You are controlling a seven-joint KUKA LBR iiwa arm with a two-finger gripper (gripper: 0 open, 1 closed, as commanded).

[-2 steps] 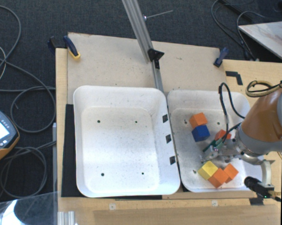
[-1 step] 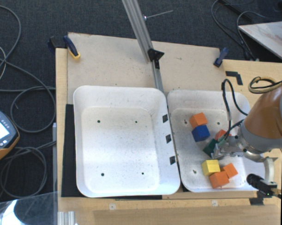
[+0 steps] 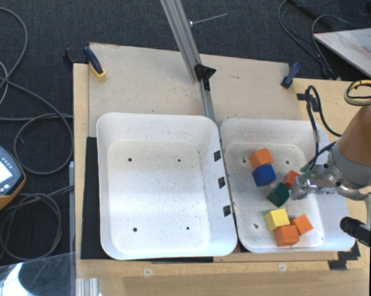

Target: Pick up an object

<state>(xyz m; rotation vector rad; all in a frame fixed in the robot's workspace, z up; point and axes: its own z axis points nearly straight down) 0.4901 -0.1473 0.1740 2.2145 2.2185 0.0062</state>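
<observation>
The right bin (image 3: 243, 234) holds several small blocks. An orange block (image 3: 261, 157) and a blue block (image 3: 264, 174) lie near its middle. A dark green block (image 3: 278, 194) sits below them, and a small red block (image 3: 290, 178) lies just to its upper right. A yellow block (image 3: 276, 218) and two orange blocks (image 3: 302, 224) (image 3: 286, 235) cluster at the bin's near edge. My gripper (image 3: 301, 185) is low inside the right bin at its right side, right beside the red and green blocks. The arm's body hides its tip.
The left bin (image 3: 113, 130) stands beside the right one, with a raised divider of rims (image 3: 221, 170) between them. A metal pole (image 3: 186, 41) slants across the back of the bench. Clamps sit at the bench's back corners, and cables run along the right side.
</observation>
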